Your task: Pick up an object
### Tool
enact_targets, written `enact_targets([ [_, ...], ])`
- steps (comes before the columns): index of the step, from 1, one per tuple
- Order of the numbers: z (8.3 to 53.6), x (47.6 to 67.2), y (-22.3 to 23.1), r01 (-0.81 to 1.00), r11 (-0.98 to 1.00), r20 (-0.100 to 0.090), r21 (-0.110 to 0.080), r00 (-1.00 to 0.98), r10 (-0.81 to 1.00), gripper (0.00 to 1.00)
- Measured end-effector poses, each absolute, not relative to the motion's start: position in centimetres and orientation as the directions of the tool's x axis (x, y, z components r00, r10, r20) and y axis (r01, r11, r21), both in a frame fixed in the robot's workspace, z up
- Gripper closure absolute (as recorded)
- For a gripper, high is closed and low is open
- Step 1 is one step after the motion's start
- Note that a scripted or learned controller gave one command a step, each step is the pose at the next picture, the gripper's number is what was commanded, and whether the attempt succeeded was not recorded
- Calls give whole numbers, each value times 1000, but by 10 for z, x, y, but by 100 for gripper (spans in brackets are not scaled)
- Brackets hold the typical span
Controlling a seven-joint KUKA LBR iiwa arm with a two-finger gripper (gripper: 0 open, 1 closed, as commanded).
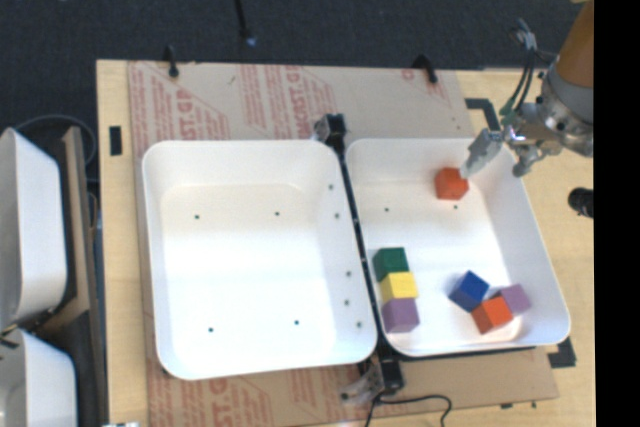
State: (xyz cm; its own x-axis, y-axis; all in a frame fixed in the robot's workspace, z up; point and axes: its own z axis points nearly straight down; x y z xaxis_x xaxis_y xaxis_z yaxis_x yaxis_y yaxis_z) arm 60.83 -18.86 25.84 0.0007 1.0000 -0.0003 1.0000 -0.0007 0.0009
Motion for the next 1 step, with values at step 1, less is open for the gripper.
enact_targets([
  [1,133,603,-222,1000,-3,2,-10,3,1000,0],
])
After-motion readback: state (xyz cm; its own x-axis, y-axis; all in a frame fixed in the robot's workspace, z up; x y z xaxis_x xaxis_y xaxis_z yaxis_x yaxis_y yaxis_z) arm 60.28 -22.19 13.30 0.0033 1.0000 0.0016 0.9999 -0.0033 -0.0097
